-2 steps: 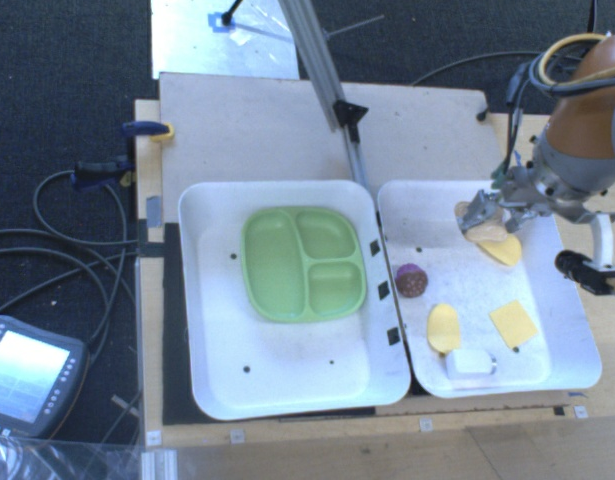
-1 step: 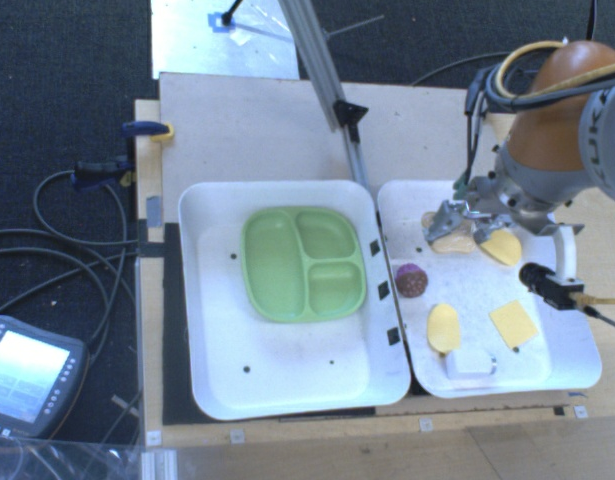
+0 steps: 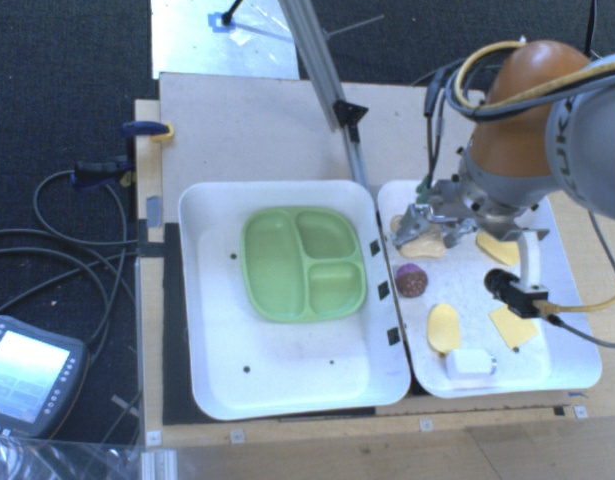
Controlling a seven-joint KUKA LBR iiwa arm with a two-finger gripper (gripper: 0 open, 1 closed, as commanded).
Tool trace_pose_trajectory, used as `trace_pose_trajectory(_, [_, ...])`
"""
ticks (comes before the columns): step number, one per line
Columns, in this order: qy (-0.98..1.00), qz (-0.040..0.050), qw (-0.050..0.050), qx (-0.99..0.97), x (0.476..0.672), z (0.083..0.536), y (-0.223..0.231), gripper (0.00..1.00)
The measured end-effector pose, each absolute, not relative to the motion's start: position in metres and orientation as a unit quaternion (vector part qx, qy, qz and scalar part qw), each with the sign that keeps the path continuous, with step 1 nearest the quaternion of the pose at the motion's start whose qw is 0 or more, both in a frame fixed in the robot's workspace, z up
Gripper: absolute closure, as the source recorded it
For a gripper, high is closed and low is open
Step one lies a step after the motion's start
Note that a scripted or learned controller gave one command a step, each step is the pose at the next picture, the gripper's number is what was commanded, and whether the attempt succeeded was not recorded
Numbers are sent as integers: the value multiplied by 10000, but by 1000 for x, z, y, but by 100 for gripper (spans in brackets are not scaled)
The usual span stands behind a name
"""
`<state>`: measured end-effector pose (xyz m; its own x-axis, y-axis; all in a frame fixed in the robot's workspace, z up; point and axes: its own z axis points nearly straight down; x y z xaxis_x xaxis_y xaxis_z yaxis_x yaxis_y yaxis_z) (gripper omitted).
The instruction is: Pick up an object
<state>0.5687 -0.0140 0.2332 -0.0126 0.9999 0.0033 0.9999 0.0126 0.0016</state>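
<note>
My gripper (image 3: 419,228) hangs low over the far left corner of the right bin (image 3: 577,368), reaching in from the right. Directly under it lies a pale beige piece (image 3: 423,250), partly hidden by the gripper. Whether the gripper touches the piece cannot be told. A dark purple round item (image 3: 411,281) lies just in front of it. Nearer the front are a yellow oval piece (image 3: 443,326) and a white block (image 3: 470,362). A yellow wedge (image 3: 511,326) and another yellow piece (image 3: 498,249) lie to the right, beside a black fitting on the arm.
The left bin (image 3: 212,368) holds a green divided plate (image 3: 303,263). A slanted grey pole (image 3: 317,53) with a black clamp stands behind the bins. Cables and a teach pendant (image 3: 27,368) lie off the bench to the left.
</note>
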Motion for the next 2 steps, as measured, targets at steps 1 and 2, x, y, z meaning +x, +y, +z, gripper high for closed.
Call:
trace_pose_trajectory(1, [-7112,-11,9,-7030,560,228,45,100])
trace_pose_trajectory(2, [-7111,-8,11,-7031,548,220,96,100])
